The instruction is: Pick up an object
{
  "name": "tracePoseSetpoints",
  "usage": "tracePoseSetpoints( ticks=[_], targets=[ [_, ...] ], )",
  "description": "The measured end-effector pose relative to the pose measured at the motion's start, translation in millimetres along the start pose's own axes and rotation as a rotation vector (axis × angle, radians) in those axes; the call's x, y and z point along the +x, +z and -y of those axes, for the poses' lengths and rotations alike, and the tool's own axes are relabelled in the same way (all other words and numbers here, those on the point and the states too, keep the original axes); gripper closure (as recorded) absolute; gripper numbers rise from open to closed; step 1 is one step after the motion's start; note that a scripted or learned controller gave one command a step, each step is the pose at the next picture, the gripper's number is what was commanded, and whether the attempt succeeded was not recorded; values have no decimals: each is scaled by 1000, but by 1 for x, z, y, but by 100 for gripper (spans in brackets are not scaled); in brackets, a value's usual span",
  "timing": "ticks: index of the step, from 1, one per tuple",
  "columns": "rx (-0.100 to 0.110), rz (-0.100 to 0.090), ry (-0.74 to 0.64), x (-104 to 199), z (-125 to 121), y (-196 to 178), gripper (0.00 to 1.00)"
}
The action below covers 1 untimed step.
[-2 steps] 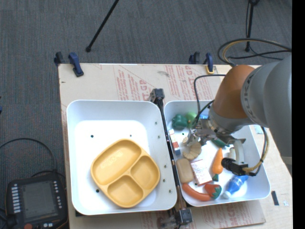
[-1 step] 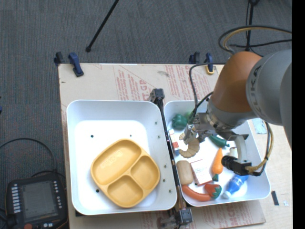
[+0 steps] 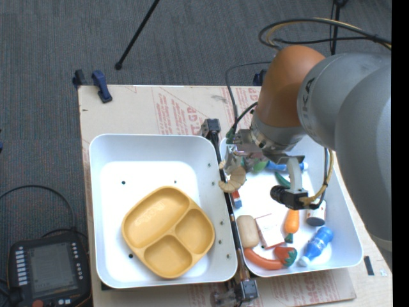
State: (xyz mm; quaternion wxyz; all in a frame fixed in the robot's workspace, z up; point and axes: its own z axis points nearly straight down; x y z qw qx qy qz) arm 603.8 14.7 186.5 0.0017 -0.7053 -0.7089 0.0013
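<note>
My gripper (image 3: 238,157) hangs over the left wall of the right bin (image 3: 348,251), near its far corner. A small tan, crumpled-looking object (image 3: 231,179) sits directly at the gripper's tip, by the divide between the bins; whether it is gripped or resting on the rim I cannot tell. Near the front of the right bin lie a tan oval bun (image 3: 248,231), a white and red card (image 3: 270,230), an orange carrot (image 3: 291,221), a red sausage (image 3: 263,259), a red and green piece (image 3: 287,254) and a blue bottle (image 3: 316,245).
A yellow three-part plate (image 3: 168,231) lies in the left bin (image 3: 105,152). Blue (image 3: 281,167) and green (image 3: 259,165) items lie under the wrist. A small red and blue piece (image 3: 236,201) rests by the right bin's left wall. The big grey arm covers the right bin's far right.
</note>
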Motion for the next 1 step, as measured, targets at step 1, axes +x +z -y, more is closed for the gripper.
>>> tracePoseSetpoints(
  ticks=[1],
  targets=[
    [-1,0,-3,59,-40,-22,100]
  ],
)
